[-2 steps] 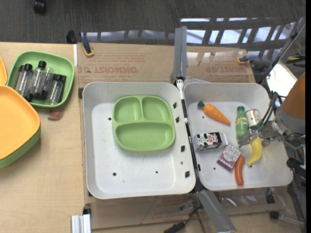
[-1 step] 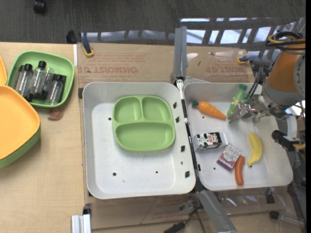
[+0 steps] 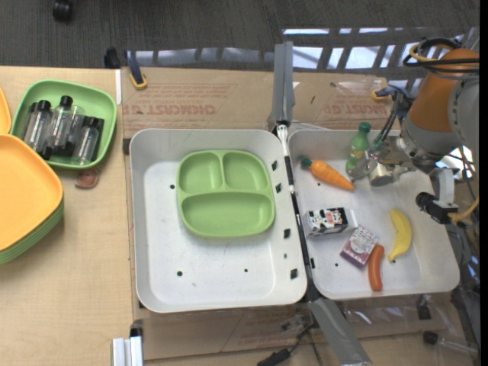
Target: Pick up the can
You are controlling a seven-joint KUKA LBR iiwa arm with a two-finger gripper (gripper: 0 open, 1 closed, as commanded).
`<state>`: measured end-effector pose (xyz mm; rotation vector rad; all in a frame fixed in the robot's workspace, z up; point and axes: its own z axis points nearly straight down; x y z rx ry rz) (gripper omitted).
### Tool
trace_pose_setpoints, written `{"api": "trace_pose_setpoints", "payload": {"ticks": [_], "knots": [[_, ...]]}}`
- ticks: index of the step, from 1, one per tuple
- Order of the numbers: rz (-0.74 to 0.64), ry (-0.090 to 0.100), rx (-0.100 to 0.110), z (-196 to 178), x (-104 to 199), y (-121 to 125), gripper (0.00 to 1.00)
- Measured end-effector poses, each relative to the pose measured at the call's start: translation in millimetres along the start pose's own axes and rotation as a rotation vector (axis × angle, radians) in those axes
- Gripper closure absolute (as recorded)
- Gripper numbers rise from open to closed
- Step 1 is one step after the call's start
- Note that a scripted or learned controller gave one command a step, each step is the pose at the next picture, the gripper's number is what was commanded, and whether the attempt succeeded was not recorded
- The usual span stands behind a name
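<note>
Gripper (image 3: 379, 168) | right bin, far side, at the can (image 3: 383, 175) | fingers: you couldn't tell | risk: bottle (image 3: 357, 149) and carrot (image 3: 331, 174) just beside, likely knocked.

**Readable text on the bench**

One printed word can be read. It stands on the brown cardboard sheet (image 3: 200, 97) that lies behind the left bin (image 3: 145, 227). The letters are red and upside down from this camera, and they seem to spell "CHEMCYT", though I am not sure of every letter. The small black-and-white carton (image 3: 328, 220) in the right bin (image 3: 427, 277) carries a print too small to read.
</note>
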<state>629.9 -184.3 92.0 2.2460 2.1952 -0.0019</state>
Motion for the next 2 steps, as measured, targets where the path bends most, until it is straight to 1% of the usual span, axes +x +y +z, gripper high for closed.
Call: {"api": "trace_pose_setpoints", "payload": {"ticks": [1,2], "knots": [[-0.003,-0.002,0.0,-9,0,0,1.0],[0.227,0.0,0.002,-125,41,-12,1.0]]}}
